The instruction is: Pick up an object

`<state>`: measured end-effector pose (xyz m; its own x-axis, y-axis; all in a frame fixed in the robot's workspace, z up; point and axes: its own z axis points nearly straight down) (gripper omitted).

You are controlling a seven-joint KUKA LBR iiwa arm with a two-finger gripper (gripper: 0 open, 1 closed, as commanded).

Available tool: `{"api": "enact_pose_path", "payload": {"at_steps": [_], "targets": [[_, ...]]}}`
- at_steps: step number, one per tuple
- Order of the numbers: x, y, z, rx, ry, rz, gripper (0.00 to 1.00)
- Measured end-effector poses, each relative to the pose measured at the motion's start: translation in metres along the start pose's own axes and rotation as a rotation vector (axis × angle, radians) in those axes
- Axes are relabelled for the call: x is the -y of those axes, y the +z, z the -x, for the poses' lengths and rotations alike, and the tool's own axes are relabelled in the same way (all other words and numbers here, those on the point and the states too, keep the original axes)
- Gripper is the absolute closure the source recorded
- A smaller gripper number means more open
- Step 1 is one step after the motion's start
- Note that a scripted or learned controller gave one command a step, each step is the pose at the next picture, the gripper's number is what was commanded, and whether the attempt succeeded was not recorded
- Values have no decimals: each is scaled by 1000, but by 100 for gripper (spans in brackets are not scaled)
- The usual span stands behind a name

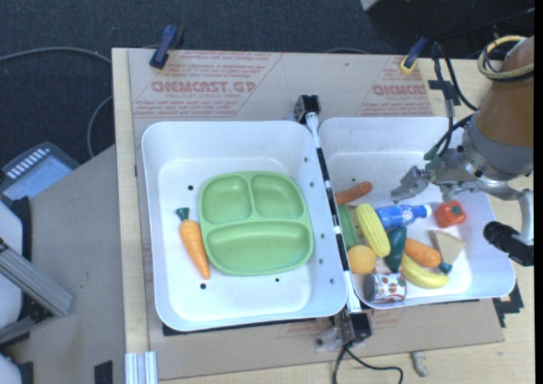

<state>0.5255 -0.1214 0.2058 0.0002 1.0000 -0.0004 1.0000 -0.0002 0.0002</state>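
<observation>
Okay:
1. Toy food sits crowded at the near end of the right bin [501, 276]: banana [422, 275], can [387, 287], corn [372, 230].
2. Gripper [413, 180] hovers above the blue bottle [399, 216]; jaw state cannot tell.
3. Risk: tight neighbours could block the descent or cause a glancing miss.

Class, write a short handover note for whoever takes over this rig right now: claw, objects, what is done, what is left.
Claw: low in the right bin, above the toy pile; nothing visible between its fingers.
Right bin: sausage, corn, blue bottle, tomato, banana, can, among others.
Left bin: green divided plate with a carrot beside it.
Done: nothing lifted.
Left: grasp one object and raise it.
</observation>
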Motion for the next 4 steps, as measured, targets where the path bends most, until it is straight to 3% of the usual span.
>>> {"api": "enact_pose_path", "payload": {"at_steps": [1, 2, 3, 4], "targets": [[-50, -17, 85, 1, 1, 1, 0], [-38, 25, 100, -1, 0, -2, 0], [-12, 94, 100, -1, 0, -1, 0], [-13, 84, 100, 1, 0, 2, 100]]}}
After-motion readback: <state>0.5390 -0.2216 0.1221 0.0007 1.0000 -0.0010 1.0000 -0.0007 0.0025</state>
